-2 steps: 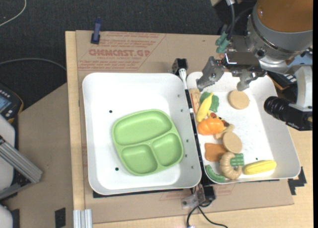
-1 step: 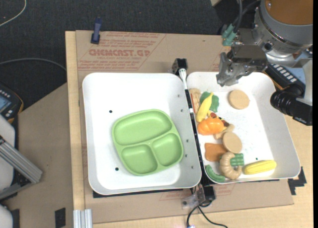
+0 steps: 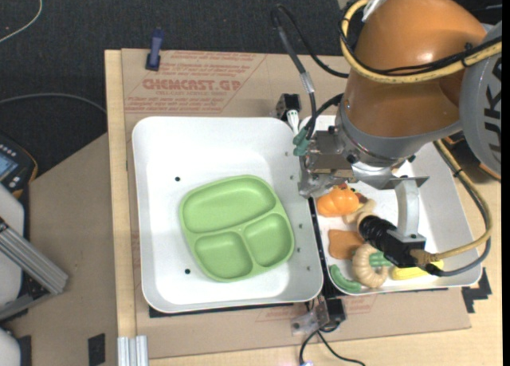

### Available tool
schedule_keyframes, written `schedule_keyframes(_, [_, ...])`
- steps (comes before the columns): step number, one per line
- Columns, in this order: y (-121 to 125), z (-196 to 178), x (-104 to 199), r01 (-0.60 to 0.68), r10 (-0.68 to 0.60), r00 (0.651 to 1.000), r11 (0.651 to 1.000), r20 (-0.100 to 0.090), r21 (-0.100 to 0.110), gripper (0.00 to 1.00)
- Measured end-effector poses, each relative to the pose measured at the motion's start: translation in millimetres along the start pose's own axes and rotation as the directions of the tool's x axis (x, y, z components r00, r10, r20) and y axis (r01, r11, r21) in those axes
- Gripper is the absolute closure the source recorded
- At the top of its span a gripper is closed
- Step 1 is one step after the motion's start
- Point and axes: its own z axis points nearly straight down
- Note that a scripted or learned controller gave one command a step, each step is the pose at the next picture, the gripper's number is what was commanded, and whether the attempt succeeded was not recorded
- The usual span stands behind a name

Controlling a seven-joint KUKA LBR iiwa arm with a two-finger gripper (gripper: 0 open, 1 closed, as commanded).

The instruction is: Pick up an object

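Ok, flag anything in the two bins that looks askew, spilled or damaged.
Nothing looks spilled or broken. The green divided plate lies flat but turned at an angle in the left bin. In the right bin, the orange toy, beige ring and other pieces are heaped together beneath the arm.

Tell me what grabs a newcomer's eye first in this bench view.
The big orange band of the arm dominates the upper right, looming over the right bin. Next comes the green divided tray lying alone in the left bin. Below the arm, a cluster of small toy items crowds the right bin, among them an orange piece and a beige ring.
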Motion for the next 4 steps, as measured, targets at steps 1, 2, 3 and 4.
schedule_keyframes(1, [0.3, -159.0, -26.3, -0.001, 0.001, 1.0, 0.999, -0.006, -0.038, 1.0])
schedule_keyframes(2, [0.0, -38.8, 19.9, 0.004, -0.004, 1.0, 1.0, -0.001, -0.004, 1.0])
schedule_keyframes(3, [1.7, -56.1, 17.5, -0.001, 0.001, 1.0, 1.0, -0.003, -0.02, 1.0])
schedule_keyframes(4, [0.8, -80.6, 40.4, 0.003, -0.003, 1.0, 1.0, -0.004, -0.022, 1.0])
